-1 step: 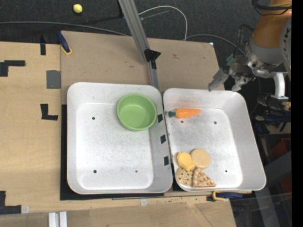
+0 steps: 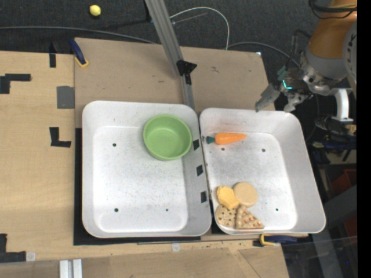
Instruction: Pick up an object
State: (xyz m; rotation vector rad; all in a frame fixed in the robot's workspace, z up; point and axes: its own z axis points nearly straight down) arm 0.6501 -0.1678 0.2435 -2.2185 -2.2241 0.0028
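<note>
Gripper [image 2: 280,100] hangs just past the far rim of the right bin [image 2: 301,155], up by its top-right corner; the two fingers look spread w/ a gap between them and nothing in it, so it carries nothing, as far as I can see from here.

Pick candidates: the toy carrot [image 2: 228,138] lies flat near the right bin's far-left end, close to the divider; a cluster of food pieces sits at the near-left corner, i.e. a yellow piece [image 2: 228,197], a round tan biscuit [image 2: 246,193], a waffle-like round [image 2: 226,216] and a pizza-like wedge [image 2: 248,219]; the green bowl [image 2: 167,136] stands upright in the left bin [image 2: 98,172], toward its far right.

Risks, as I judge them: the cluster is tightly packed, pieces touching or overlapping, and pressed vs. the bin wall; a finger prob. lands on a neighbour or on the rim and shoves the lot instead of closing on one; the flat pieces give little to pinch. The carrot is slim and tapered; a grasp along its length would likely squirt it out; across the middle looks better. The bowl needs a rim pinch; a centred descent closes on air.

Room: mid and right of the right bin is bare floor, good for approach; the carrot has open space on its near side, less toward the far wall; the grey pole [image 2: 168,33] slanting over the divider may crowd any reach toward the bowl.
</note>
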